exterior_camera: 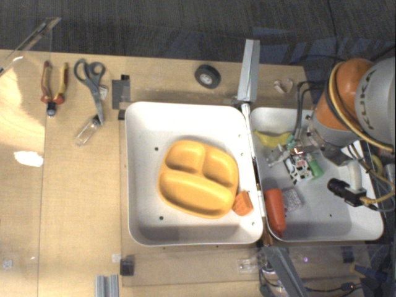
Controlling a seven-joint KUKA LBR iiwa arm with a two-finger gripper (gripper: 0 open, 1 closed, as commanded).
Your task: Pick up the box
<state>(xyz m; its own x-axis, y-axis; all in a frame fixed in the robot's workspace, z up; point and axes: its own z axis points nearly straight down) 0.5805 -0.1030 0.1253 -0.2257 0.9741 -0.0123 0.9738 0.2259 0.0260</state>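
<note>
The desk point(68, 215) is carrying two white bins side by side, and the left bin point(142, 166) is holding most of what matters. The grey arm point(371, 104) is reaching in from the right of the frame and hanging over the right bin point(346, 228). Its hand point(298, 164) is sitting low among the clutter at that bin's upper left. I cannot tell from here whether it is spread or pressed together, and nothing is showing in its grip.

A big lumpy yellow shape point(198, 178) is filling the middle of the left bin. The box point(242, 203), small and orange, is lying tilted at that bin's lower right. It is wedged between the yellow shape and the bin's right wall and looks to be touching both.

I am guessing it is light and stiff, likely card or plastic, with smooth faces that may be slipping under a loose pinch. The upper corner sticking up is looking like the best place to take hold, coming from above.

Room is tight: wall on one side, yellow shape on the other, and the rim between the bins is needing to be cleared on the way over. In the right bin a red cylinder point(275, 210) and a grey scrap point(291, 198) are lying just past that rim.
</note>
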